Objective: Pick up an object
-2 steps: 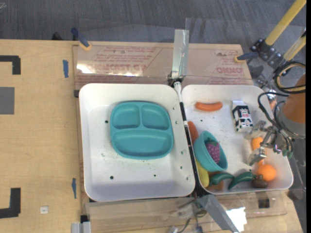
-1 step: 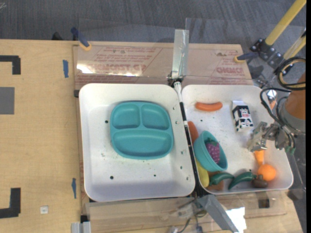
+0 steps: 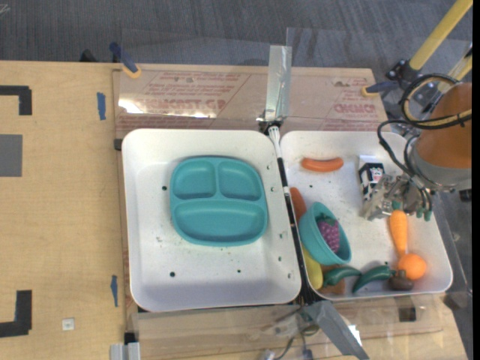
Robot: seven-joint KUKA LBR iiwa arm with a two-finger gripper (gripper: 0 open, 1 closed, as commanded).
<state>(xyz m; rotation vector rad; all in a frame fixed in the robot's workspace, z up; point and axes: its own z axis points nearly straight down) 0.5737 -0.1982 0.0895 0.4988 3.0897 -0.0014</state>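
1. Arm comes in from the right over the right bin; gripper sits low in that bin's right half, left of the orange band.
2. Gripper state: can't tell how far open it is. Metal parts blur together and nothing is clearly seen between them, so not calling it a hold.
3. Nearest candidate: carrot, lying roughly near-to-far, top end just beside the gripper on its near-right. An orange ball touches or nearly touches the carrot's near end.
4. Other items in the right bin: orange sausage at the far side, well apart from the gripper; teal bowl tilted against the left wall with a purple piece inside; a green piece and a yellow piece along the near wall.
5. Left bin holds a teal divided plate; not relevant here.
6. To do it well, my read: go for the carrot, close across its narrow width mid-body, not along its length.
7. Stay off the ball; a nudge may roll it.
8. Lift straight up, check the carrot rises.
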